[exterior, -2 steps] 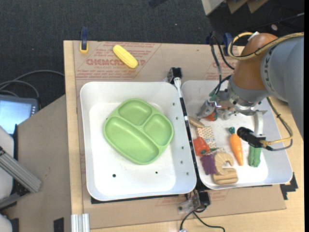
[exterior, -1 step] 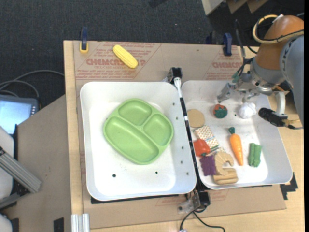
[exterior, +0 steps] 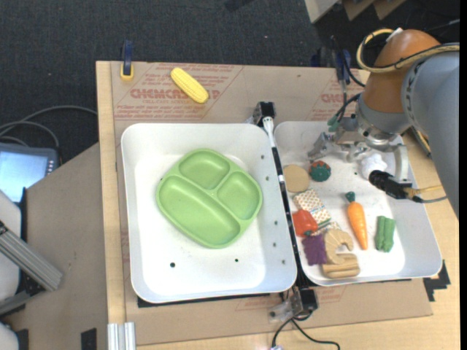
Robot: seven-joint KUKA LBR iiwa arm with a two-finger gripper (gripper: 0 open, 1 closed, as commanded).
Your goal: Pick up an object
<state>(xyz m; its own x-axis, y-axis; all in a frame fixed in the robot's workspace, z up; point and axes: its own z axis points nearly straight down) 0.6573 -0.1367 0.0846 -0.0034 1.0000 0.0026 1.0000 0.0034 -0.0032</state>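
The right bin (exterior: 419,265) holds several toy foods: a dark green and red round piece (exterior: 319,170), a tan disc (exterior: 295,177), an orange carrot (exterior: 357,223), a green pod (exterior: 384,233), a checkered piece (exterior: 310,200), a red piece (exterior: 305,222), a purple piece (exterior: 314,249) and tan bread shapes (exterior: 338,257). My gripper (exterior: 332,146) hangs low over the far part of this bin, just above and behind the dark green round piece. Nothing shows held in it.
The left bin (exterior: 146,268) holds a green divided plate (exterior: 209,195). A yellow corn cob (exterior: 189,84) lies on the cardboard behind the left bin. A black clip (exterior: 264,111) sits at the far end of the divide between the bins. The arm covers the right bin's far right corner.
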